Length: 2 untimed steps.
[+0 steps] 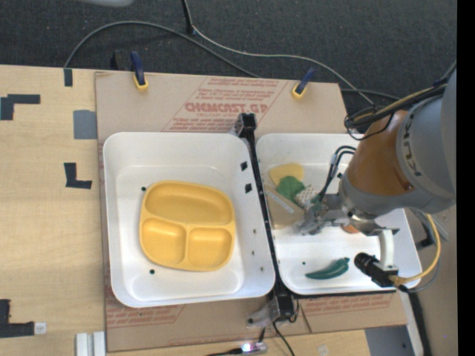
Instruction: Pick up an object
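The right bin holds a pale yellow piece with a green leafy item beside it and a small green bit. A dark green pepper-like object lies near the bin's front edge. My gripper hangs low in the middle of this bin, just right of the green items and above the pepper. The wrist hides the bin's right part. I see nothing clearly held.
The left bin holds a yellow divided tray. A black divider runs between the bins. Cables cross the dark floor behind, and clamps pin the cardboard base.
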Each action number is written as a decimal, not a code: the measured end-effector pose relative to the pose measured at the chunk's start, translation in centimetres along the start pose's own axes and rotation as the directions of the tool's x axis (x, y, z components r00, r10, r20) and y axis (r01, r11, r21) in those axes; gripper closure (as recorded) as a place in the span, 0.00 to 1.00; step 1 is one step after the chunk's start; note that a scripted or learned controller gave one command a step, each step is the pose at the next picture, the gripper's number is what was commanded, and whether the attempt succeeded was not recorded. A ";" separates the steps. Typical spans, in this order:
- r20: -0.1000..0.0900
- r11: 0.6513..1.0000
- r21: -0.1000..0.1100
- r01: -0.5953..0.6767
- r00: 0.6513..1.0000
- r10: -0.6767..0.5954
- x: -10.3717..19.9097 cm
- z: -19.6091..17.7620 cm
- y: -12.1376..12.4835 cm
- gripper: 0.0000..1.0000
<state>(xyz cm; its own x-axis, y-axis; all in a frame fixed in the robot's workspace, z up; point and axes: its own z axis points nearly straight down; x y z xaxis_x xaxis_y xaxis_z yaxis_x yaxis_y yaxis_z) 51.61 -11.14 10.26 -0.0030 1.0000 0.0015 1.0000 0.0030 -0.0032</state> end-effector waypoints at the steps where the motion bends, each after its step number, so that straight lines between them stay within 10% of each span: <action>1: 0.001 1.000 -0.004 -0.001 1.000 0.001 0.5 -4.2 0.0 1.00; 2: 0.002 1.000 -0.007 -0.001 1.000 0.001 0.3 -10.3 -0.1 1.00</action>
<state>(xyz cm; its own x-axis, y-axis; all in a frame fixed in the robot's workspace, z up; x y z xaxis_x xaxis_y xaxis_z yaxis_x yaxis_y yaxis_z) 51.54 -10.84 20.60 -0.0016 1.0000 -0.0009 1.0000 0.0016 0.0036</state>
